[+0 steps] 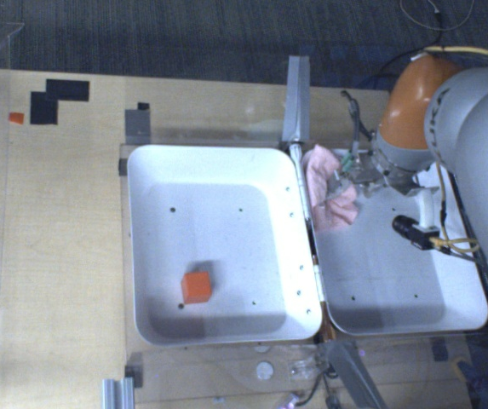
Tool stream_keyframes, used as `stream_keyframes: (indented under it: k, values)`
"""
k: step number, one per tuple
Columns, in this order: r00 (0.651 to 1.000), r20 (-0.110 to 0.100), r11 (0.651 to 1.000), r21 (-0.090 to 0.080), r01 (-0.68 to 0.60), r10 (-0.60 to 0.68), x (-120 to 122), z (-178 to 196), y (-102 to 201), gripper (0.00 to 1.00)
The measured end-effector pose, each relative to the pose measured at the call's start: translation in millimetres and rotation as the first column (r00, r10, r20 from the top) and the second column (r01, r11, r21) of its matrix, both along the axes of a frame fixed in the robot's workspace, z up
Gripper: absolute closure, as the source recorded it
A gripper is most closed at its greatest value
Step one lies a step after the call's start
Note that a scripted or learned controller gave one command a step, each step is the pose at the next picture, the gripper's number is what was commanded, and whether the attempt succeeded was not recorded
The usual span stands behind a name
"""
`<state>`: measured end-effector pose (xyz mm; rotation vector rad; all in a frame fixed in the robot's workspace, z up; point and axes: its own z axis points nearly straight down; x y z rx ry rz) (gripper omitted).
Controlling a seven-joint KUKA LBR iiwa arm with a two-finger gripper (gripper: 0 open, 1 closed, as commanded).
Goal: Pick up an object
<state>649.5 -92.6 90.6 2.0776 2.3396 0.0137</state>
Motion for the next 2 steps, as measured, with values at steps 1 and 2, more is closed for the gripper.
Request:
stream_keyframes:
  k: [1,2]
  values:
    - [1.000,0.004,1.000,0.002,-0.004,0.004,2,11,2,1.00]
    - [0.987,-0.008,0.987,0.000,-0.158,0.158,21,95,20,1.00]
